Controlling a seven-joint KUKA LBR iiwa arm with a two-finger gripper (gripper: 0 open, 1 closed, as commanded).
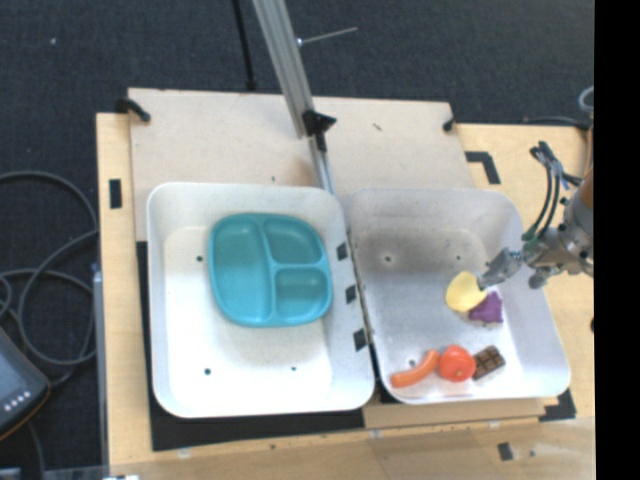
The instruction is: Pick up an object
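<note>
Dark carpet-like floor (420, 38) fills the top and left of the cam view, w/ black cables (40, 268) looping along the left side. On it sits a light wood bench (250, 138), black corner brackets at its edges. A slanted aluminium post (285, 58) rises from the bench centre toward the top of frame.

Two shallow white bins sit side by side, touching along the middle. Left bin (180, 368) holds a teal divided plate (270, 268), three compartments, lying flat in the upper-middle part. Right bin (420, 228) has a greyish scuffed floor and all the small items, grouped in its lower right.

Items, approx. biggest first: yellow rounded piece (463, 292), lemon-like, right of bin centre; purple lump (488, 310) touching it on the lower right; red-orange ball (456, 364), tomato-like, near the front wall; orange curved piece (415, 369), carrot-like, just left of the ball and touching it; small brown block (488, 361) just right of the ball.

Arm comes in from the right edge, only the wrist end visible, w/ cables (548, 183) arching above it. Gripper (500, 268) reaches left over the right bin's right side, tip just beside the yellow piece and above the purple lump. Can't tell if it touches either. Fingers too small and blurred; can't tell if apart or together, and nothing is seen held.
</note>
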